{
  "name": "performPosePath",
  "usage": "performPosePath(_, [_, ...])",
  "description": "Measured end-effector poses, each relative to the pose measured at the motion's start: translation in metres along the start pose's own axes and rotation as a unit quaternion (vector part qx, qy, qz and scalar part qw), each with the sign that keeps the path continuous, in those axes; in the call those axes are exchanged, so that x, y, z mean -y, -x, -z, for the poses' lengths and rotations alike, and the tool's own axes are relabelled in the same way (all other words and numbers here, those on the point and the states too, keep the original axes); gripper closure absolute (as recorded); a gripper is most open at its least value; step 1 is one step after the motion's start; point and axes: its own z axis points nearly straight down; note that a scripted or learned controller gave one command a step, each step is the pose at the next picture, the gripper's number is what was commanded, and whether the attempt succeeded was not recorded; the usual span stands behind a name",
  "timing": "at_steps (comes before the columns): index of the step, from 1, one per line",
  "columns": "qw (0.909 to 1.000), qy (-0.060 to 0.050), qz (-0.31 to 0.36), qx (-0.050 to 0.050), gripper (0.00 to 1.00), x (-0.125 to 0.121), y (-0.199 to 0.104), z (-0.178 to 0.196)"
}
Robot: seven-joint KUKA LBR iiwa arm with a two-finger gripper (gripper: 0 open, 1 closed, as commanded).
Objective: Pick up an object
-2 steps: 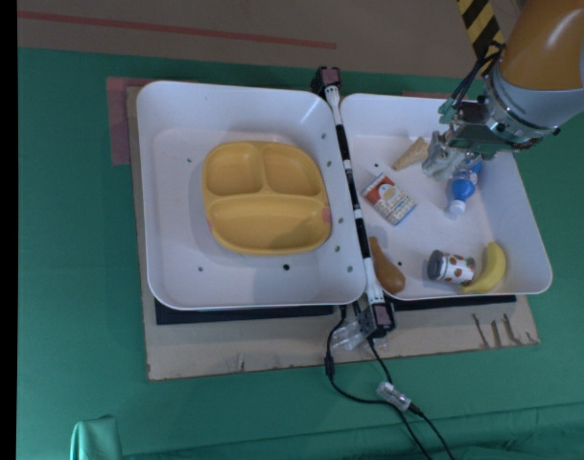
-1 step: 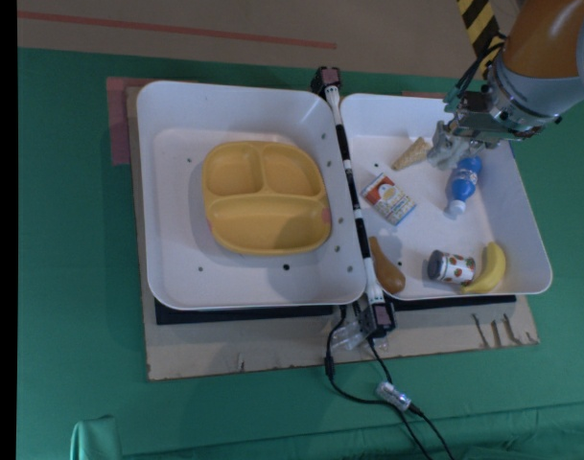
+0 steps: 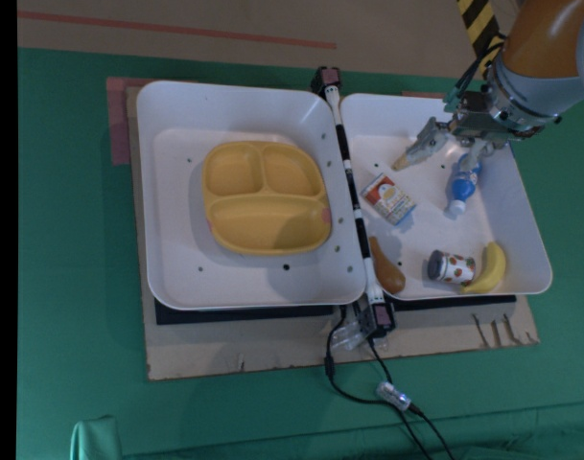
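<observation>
Camera view: the tool is hung over the right bin's far edge, just above the bottle; whether it's clenched can't be told. The bottle looks light, stiff, slick, so it's probably best gripped across the body. Counted: two bins, one tray, one each of bottle, carton, can, banana.

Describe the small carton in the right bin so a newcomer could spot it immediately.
Look in the right bin, toward its left-centre, just right of the divider. The small carton lies there at a slant, white and red with an orange picture, the only boxy item among the bottle, banana and can.
</observation>
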Motion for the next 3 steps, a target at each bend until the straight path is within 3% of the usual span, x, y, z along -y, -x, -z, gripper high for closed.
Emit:
performPosePath(1, [1.0000,-0.003,-0.001,0.000,0.00,-0.031,0.097,-0.077])
performPosePath(2, [1.0000,-0.002,0.000,0.001,0.00,-0.012,0.096,-0.134])
performPosePath(3, [1.0000,0.002,0.001,0.001,0.00,-0.058,0.095,-0.137])
